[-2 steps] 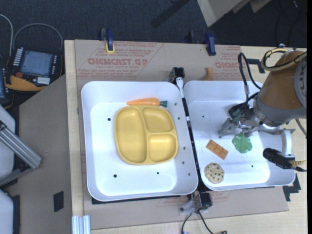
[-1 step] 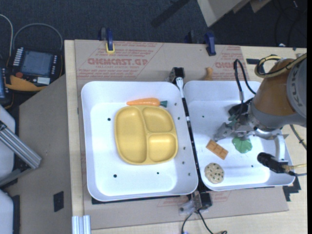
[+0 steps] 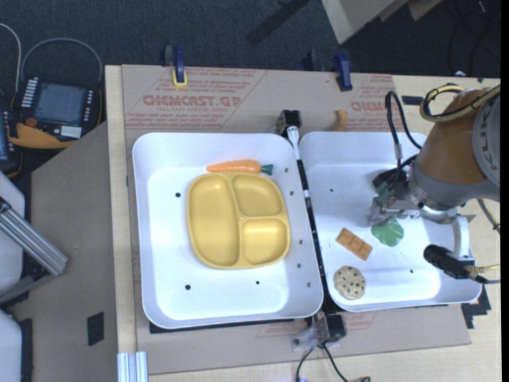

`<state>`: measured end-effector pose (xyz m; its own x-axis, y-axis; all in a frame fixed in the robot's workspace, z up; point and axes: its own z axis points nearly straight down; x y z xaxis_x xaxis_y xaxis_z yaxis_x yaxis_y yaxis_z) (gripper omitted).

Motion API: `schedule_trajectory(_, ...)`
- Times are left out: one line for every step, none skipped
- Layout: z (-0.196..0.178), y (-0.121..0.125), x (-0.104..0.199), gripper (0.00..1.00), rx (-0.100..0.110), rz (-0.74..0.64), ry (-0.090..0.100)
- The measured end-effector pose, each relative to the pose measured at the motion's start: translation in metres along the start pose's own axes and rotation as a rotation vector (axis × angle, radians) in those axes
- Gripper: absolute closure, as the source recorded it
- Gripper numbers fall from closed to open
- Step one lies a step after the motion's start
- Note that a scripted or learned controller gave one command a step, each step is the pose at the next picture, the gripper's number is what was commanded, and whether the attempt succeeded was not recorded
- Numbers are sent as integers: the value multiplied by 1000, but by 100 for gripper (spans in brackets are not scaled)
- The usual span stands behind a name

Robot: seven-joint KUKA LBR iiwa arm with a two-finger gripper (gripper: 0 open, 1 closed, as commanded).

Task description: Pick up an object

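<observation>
In the right bin (image 3: 342, 153) lie a green leafy item (image 3: 390, 233), a brown waffle-like cracker (image 3: 354, 243) and a round chocolate-chip cookie (image 3: 349, 282). My gripper (image 3: 387, 211) reaches in from the right and hangs low right over the top edge of the green item. Whether it touches the green item I cannot tell. The cracker lies a little to the left of the gripper, and the cookie sits near the bin's front wall.
The left bin (image 3: 159, 213) holds a yellow divided plate (image 3: 237, 217) with an orange carrot (image 3: 235, 166) lying just behind it. A raised ridge (image 3: 306, 205) separates the two bins. The arm's grey and orange body (image 3: 457, 153) covers the right bin's right side.
</observation>
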<state>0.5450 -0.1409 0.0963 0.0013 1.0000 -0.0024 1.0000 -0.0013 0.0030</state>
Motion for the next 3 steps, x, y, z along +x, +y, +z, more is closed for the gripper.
schedule_trajectory(-43, 1, -1, 100, -2, -2, 0)
schedule_trajectory(-104, 8, 4, 100, -5, -3, 0)
schedule_trajectory(-118, 9, 4, 100, -1, -2, 1)
